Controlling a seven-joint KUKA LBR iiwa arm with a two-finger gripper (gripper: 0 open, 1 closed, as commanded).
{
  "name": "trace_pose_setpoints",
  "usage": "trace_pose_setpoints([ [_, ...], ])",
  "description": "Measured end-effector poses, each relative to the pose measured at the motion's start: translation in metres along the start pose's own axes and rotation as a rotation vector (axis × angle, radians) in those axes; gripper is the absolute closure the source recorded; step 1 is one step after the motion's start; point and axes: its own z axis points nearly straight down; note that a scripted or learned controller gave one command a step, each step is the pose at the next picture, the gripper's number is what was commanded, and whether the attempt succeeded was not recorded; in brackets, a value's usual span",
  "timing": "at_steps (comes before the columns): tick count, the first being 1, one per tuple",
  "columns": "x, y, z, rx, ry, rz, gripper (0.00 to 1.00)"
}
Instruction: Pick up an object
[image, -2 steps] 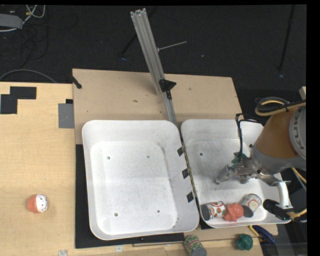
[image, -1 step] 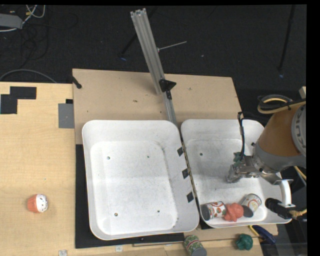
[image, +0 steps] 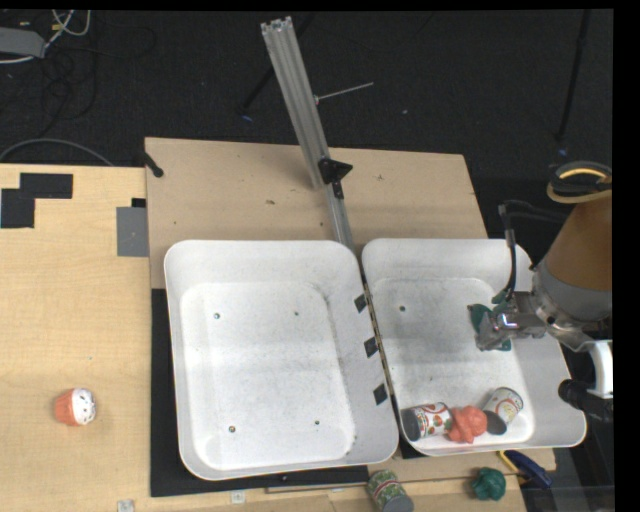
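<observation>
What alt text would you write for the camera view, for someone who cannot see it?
A grey robot arm reaches from the right over the right white bin, its pincer low near a teal thing. Two small cans and a red lump lie along that bin's near edge; the left white bin sits beside it.

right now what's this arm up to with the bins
The arm's hand is low over the right bin, near its right wall, with something teal at its tip; whether it is gripped is unclear. Two small cans and a red object lie along that bin's near edge. The left bin sits beside it.
</observation>
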Motion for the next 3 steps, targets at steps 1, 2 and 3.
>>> trace_pose_setpoints([
  [1, 0.007, -0.005, -0.048, 0.001, 0.001, -0.006, 1.00],
  [2, 0.005, -0.002, -0.090, 0.000, 0.000, -0.006, 1.00],
  [3, 0.049, 0.007, -0.089, 0.005, 0.003, -0.009, 1.00],
])
